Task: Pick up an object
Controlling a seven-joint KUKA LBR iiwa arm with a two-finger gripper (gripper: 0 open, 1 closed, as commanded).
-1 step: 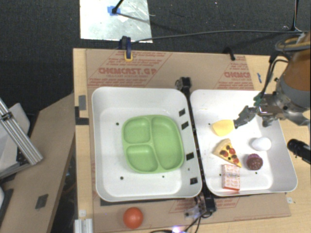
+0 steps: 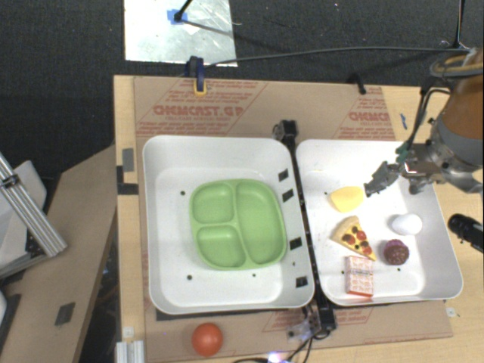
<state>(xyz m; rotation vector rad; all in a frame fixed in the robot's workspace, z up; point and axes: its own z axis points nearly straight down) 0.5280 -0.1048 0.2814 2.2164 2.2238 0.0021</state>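
The right bin (image 2: 439,278) holds a yellow lemon-like piece (image 2: 347,198), a pizza slice (image 2: 354,237), a white egg (image 2: 405,224), a dark red ball (image 2: 395,252) and a red and white packet (image 2: 359,275). My gripper (image 2: 397,181) hangs over the upper right part of this bin, just right of the yellow piece and above the egg. It is open, its fingers spread with nothing between them. One dark fingertip (image 2: 376,181) points toward the yellow piece without touching it.
In the left bin (image 2: 162,278) lies a green divided tray (image 2: 237,223). An orange ball (image 2: 206,339) rests on the bench in front of the bins. Black clips (image 2: 286,131) join the bins along their shared wall. A metal sheet (image 2: 179,21) lies at the back.
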